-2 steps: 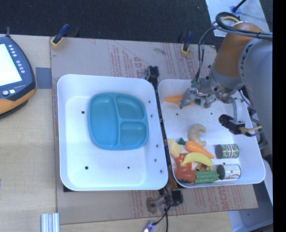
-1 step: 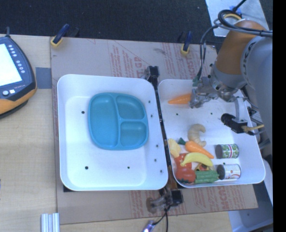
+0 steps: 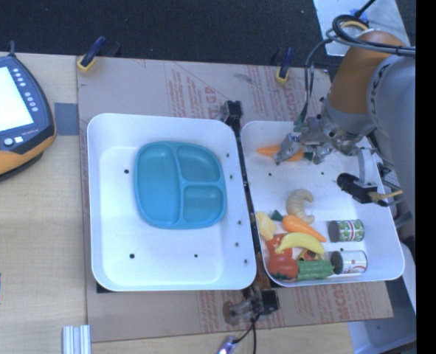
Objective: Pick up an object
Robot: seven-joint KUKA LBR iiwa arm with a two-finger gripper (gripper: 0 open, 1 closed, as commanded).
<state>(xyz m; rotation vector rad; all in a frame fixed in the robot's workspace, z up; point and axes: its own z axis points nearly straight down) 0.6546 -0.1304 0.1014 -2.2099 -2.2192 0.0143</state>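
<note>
Table [image 3: 48, 220] carries two white bins. Left bin [image 3: 114, 198], centre of frame, holds a blue divided plate [image 3: 179, 184]. Right bin [image 3: 380, 253] has toy food heaped at its lower left: banana [image 3: 300, 242], carrot [image 3: 302, 226], a green piece, plus two small cans [image 3: 347, 231] toward lower right. Tool [image 3: 300, 147] sits low at the bin's upper end, directly over a small orange carrot-like piece [image 3: 269, 151]; whether it grips or stands wide, cannot tell. That piece looks light, rigid, smooth plastic, likely slippery; best pinched across its thicker middle.
</note>
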